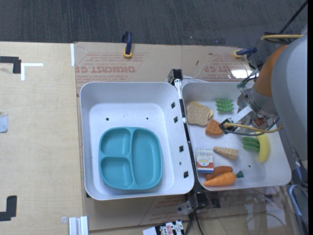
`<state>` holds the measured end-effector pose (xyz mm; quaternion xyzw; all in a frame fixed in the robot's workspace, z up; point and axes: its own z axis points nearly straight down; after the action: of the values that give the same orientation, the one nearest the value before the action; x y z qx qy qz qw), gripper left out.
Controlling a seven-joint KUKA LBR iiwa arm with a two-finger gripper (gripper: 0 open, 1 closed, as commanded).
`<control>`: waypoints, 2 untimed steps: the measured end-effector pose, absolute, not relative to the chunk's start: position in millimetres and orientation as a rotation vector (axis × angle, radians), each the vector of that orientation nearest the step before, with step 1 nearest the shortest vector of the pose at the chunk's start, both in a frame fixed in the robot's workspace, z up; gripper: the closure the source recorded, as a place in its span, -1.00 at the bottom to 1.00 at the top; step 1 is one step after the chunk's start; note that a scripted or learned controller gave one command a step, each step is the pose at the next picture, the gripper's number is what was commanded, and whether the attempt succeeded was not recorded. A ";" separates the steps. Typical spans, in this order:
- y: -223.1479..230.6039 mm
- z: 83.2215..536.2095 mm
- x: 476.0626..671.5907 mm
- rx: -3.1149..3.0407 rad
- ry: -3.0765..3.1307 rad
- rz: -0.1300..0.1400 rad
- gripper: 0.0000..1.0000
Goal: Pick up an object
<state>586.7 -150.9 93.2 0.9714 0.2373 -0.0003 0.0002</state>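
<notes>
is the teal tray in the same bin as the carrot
No, the teal tray lies in the left bin, while the carrot is in the right bin.

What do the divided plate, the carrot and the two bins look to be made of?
Divided plate: likely hard plastic, teal, smooth and evenly coloured with soft moulded edges. Carrot: probably toy plastic or rubber, uniform orange with a green tip. Bins: seemingly thin moulded plastic, white, rounded corners, slight sheen; the exact material is uncertain.
</notes>
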 end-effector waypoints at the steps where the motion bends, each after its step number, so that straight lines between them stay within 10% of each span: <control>1: -149.9 91.6 585.9 3.053 0.747 -0.006 -1.00; 2: -102.6 90.8 584.4 3.025 0.867 -0.010 -1.00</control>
<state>584.4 -102.6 90.8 0.9613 0.2756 -0.0032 -0.0025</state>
